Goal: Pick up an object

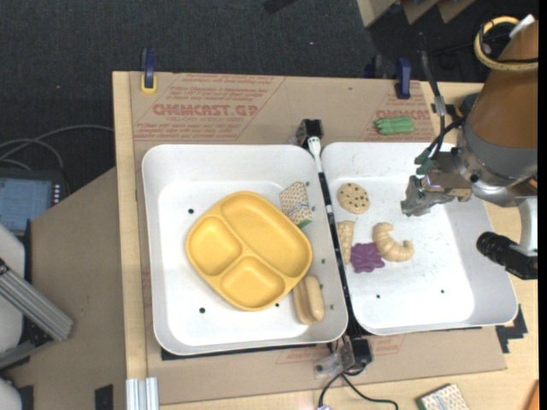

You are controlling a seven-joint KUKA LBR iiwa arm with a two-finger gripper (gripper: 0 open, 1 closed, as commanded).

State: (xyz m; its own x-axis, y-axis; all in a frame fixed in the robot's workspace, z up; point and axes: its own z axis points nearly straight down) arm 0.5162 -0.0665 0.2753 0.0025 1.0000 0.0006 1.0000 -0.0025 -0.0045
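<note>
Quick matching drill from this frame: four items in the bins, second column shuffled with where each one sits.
Things:
1. yellow tray
2. cookie
3. purple grapes
4. hot dog bun

Places:
A. right bin, beside the croissant
B. left bin, at the tray's lower right edge
C. middle of the left bin
D. right bin, upper left part

Pairs: 1-C, 2-D, 3-A, 4-B

Desk (214, 109) surfaced with brown printed board, clamped at 11 o'clock by a blue-and-yellow clamp (149, 71) and at 1 o'clock by a blue clamp (402, 77). Bearing two shallow white bins side by side, touching along the centre line: left bin (162, 254) toward 9 o'clock, right bin (479, 289) toward 3 o'clock. Green object (395, 125) lying on bare board at 1 o'clock, just beyond the right bin's far rim.
</note>
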